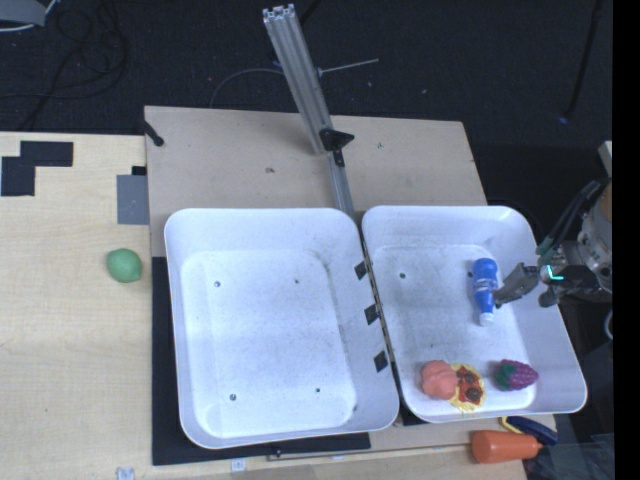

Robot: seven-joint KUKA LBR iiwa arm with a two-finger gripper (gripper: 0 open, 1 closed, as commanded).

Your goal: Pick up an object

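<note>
Overhead slanted view of bench bearing 2 shallow white bins side by side. Left bin shown with bare speckled floor. Right bin holding 4 items: blue bottle with white cap, lying roughly lengthwise near right wall; orange-pink rounded toy at front; yellow and red item touching it on its right; purple grape-like toy just beside, near front right corner.

Gripper entering from right over right rim of right bin, dark fingertip just beside blue bottle, contact not resolvable. Nothing seen between fingers; spread of fingers cannot be told from this angle. Green light visible on wrist body behind gripper.

Outside bins: green ball on pale wooden surface at left, well apart from left bin; orange carrot-shaped toy on bench edge in front of right bin, with blue and yellow item just beside it. Slanted aluminium rail rising from bench behind junction of 2 bins.
</note>
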